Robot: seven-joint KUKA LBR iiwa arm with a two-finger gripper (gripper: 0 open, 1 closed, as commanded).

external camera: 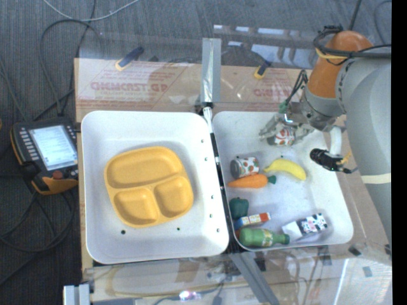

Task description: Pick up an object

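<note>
My gripper [283, 131] hangs low over the back of the right bin [340, 202], below the orange band of the arm [331, 68]. A small red-and-white thing [287, 135] shows right at the gripper's tip; whether it is held is unclear. Closer to the front lie a small printed can [245, 166], a yellow banana [287, 168] and an orange carrot [249, 181]. Further forward are a dark green item [238, 206], a small red-labelled bottle [252, 220], a green bottle [261, 237] and a black-and-white carton [306, 225].
The left bin [95, 138] holds a yellow three-compartment plate [149, 185]. A metal divider [210, 75] stands behind where the bins meet. A teach pendant [44, 148] lies left of the bench. A black part [325, 159] juts over the right bin's right side.
</note>
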